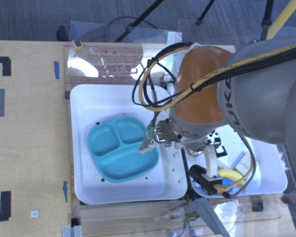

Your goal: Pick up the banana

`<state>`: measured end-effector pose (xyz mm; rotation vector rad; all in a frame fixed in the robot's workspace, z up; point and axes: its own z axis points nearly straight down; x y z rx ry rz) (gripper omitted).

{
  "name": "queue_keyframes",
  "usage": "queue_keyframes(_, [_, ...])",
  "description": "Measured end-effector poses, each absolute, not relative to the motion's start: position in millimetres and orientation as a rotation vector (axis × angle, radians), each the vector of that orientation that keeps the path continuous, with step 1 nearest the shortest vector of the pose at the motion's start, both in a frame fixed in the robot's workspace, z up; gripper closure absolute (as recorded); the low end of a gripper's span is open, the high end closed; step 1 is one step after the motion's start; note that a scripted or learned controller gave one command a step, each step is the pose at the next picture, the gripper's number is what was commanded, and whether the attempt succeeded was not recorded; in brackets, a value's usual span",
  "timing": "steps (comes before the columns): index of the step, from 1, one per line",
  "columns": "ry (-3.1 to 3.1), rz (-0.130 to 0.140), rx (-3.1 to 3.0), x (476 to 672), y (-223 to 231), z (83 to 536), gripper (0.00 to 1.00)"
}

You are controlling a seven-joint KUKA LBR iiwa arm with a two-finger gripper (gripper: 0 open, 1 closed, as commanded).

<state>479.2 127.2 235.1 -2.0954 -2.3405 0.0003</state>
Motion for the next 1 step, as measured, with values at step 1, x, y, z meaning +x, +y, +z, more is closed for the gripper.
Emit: queue_keyframes(1, [-2.171,0.002,-2.271,480.1,33.6,347.3,0.0])
